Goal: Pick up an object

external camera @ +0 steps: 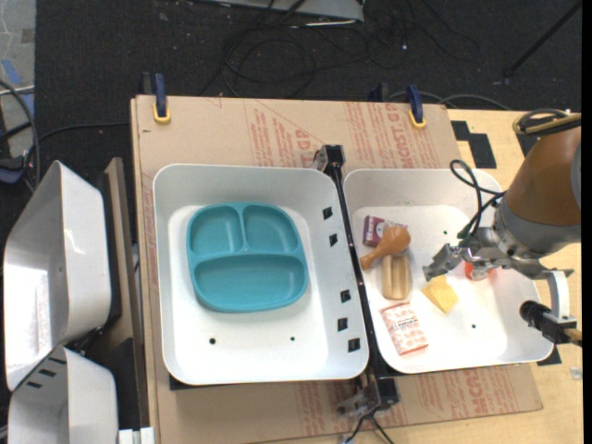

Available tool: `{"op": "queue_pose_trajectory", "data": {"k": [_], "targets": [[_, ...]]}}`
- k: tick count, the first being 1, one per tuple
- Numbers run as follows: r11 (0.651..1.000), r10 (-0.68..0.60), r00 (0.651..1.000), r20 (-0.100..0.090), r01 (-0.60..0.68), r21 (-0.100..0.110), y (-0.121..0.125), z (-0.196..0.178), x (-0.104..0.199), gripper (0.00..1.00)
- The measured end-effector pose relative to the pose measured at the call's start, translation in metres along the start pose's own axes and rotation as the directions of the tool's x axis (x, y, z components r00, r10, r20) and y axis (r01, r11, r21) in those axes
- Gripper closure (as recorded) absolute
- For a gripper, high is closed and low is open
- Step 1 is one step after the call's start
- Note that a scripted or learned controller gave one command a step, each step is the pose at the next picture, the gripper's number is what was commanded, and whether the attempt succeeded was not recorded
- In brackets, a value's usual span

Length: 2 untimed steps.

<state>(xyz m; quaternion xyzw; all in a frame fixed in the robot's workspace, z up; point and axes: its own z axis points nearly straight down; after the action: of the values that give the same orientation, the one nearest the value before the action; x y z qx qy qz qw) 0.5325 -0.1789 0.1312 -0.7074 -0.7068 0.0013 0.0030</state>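
The right bin [481, 340] holds several small items. A brown toy drumstick [388, 243] lies beside a purple piece [372, 229]. Just below them are a tan bun-like piece [396, 277], a yellow wedge [442, 295] and a red and white packet [404, 329]. My gripper [450, 260] hangs low over the middle of this bin, just above and right of the yellow wedge. A small red thing [475, 269] shows right under the gripper body, partly hidden by it. I see nothing held.
In the left bin [176, 276] lies a teal divided plate [247, 255]. The arm's orange band [548, 183] and grey wrist cover the right bin's far right side. A black divider [347, 248] separates the bins. White containers [55, 266] stand off the bench at the left.
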Motion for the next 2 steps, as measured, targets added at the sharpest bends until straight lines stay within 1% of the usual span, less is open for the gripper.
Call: {"op": "queue_pose_trajectory", "data": {"k": [1,2], "targets": [[1.000,0.000,1.000,0.003,0.000,-0.007,0.002,-0.014,-0.001,1.00],[1.000,0.001,1.000,0.004,-0.001,-0.010,0.001,-0.058,-0.008,1.00]]}}
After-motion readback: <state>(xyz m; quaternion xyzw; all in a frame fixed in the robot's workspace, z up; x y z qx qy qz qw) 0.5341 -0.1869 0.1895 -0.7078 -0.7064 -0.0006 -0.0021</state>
